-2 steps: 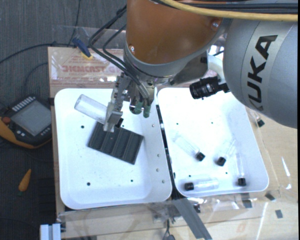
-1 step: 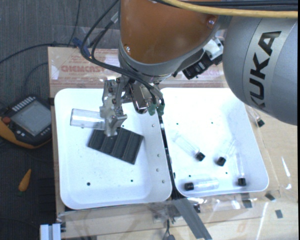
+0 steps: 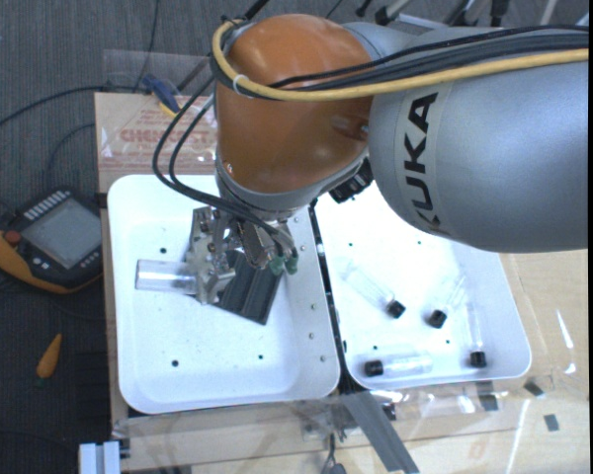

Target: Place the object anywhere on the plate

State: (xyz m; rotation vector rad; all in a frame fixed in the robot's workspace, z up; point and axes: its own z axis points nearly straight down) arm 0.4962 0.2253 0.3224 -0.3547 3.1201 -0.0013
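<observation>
A clear plastic vial [image 3: 163, 276] lies crosswise in the left white bin [image 3: 148, 363], on its left half. My gripper [image 3: 211, 282] hangs low over this bin, and the vial's right end reaches under it. Whether the vial is held or just lies on the bin floor I cannot tell. A dark grey rectangular plate [image 3: 252, 292] sits just right of the gripper, tilted, with its upper part hidden by the wrist. The orange band and grey arm cover the top of the bin.
The right white bin [image 3: 504, 354] holds several clear vials with black caps, such as one near the front [image 3: 400, 365] and one mid-bin [image 3: 376, 292]. A ridge [image 3: 326, 314] separates the bins. A handheld controller [image 3: 54, 240] lies left of the bench.
</observation>
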